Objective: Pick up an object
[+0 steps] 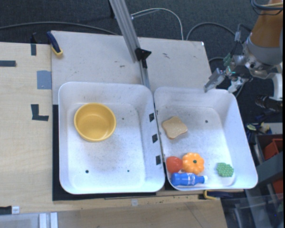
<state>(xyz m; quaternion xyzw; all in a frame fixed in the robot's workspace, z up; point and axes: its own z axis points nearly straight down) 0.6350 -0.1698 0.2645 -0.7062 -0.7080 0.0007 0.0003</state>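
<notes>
Gripper [222,80] hung above right bin's [237,122] far rim; bread slice [174,127], pumpkin [193,162], bottle [187,179] lay nearer, below it.

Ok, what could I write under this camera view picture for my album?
Robot gripper waits above the right bin holding toy bread, pumpkin, tomato, bottle; yellow bowl sits left.

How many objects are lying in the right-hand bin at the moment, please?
5: a bread slice near the middle, a red tomato and an orange pumpkin side by side below it, a blue bottle at the near wall, and a green piece toward the near right corner.
</notes>
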